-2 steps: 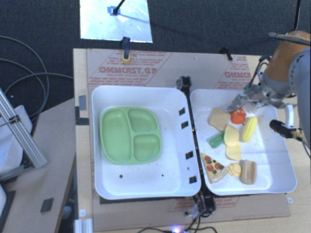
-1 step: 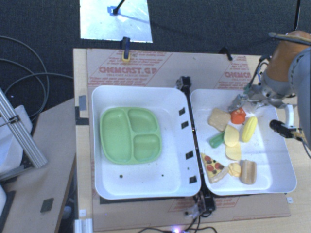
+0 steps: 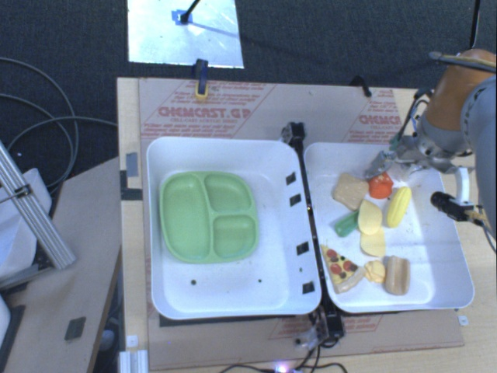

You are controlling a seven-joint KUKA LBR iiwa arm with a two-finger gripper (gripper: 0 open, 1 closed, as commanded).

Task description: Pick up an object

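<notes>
Pincer [image 3: 386, 164] hung low over right bin [image 3: 450, 286], just above orange tomato [image 3: 380, 186] in toy-food cluster. You couldn't tell its opening or whether it gripped anything. Green tray [image 3: 208, 214] sat in left bin [image 3: 233, 150], apart, likely out of reach deliberately.

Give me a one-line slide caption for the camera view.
Gripper poised above toy food in the right bin; green tray sits in the left bin.

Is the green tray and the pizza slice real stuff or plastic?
Green tray: looks like moulded plastic, since it is one even colour with smooth rounded compartments. Pizza slice: probably toy plastic, given its flat colours and neat round toppings, though the picture is too small to be sure.
</notes>
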